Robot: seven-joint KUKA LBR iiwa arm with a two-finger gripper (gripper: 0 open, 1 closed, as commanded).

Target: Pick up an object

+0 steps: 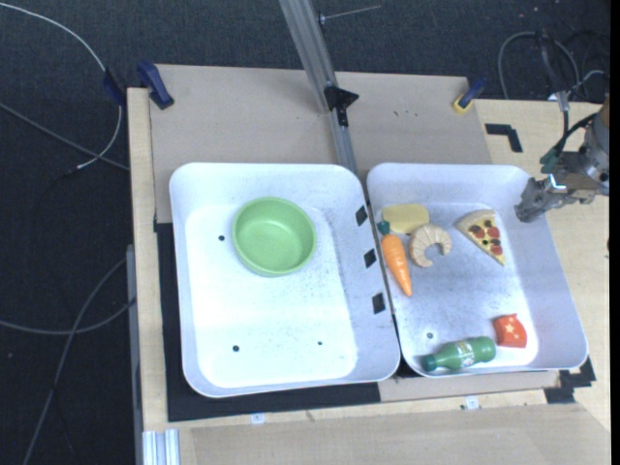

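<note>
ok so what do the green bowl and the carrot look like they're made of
Green bowl: probably moulded plastic, one even pale green with a smooth, faintly glossy rim. Carrot: likely toy plastic too, uniform orange with a small green cap; rubber can't be ruled out.

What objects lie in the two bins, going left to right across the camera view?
Green bowl → carrot → croissant → green bottle → pizza slice → red piece.
</note>
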